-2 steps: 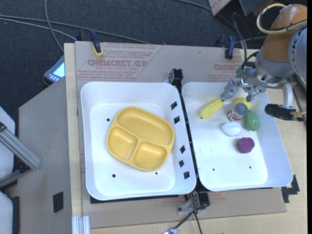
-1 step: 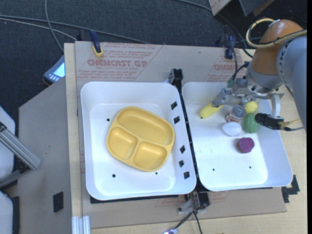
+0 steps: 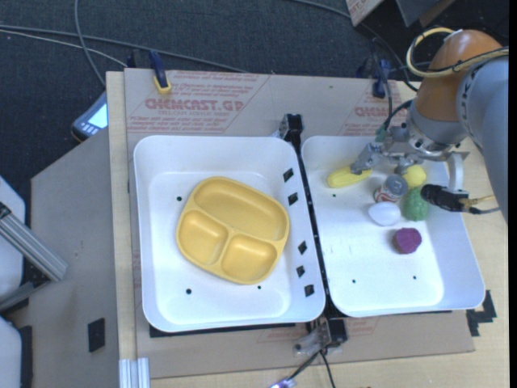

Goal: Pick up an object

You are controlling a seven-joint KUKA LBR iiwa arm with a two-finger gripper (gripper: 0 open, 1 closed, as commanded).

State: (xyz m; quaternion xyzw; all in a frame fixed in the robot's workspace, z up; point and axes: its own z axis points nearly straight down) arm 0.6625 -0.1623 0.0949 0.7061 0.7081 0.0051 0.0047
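Yellow tray in left bin

A yellow divided plate lay in the left white bin, well to the left of the fingers and nearer the view's bottom. A printed cardboard sheet covered the counter under both bins. Black clips stood between the bins, left of the fingers. Cables crossed the dark floor, far up and left.

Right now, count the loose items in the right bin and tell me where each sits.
5 visible: a yellow banana at upper left, a yellow ball and green piece near the gripper, a white egg mid-bin, a purple piece lowest. The gripper may hide more.
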